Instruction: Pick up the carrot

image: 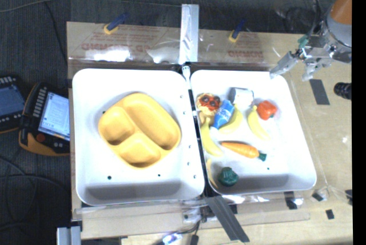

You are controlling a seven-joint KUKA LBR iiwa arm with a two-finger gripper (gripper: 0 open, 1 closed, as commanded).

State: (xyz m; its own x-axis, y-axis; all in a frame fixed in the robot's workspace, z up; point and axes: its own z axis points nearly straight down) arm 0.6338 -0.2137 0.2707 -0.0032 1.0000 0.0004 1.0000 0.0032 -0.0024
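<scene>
Carrot (241,150) lies flat in right bin (297,124), below the bananas (256,124), untouched; gripper (297,61) hangs outside the bin's upper right corner — fingers apart, nothing between them; approach, descent, grasp and lift all remain.

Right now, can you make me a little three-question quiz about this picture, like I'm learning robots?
1. True or false: the carrot lies in the right bin.
2. What sits in the left bin: A) yellow tray B) banana C) tomato?
3. Fill in: the gripper hovers outside the right bin, past its far ____ corner.

Key: 1 true. 2 A. 3 right.
</scene>
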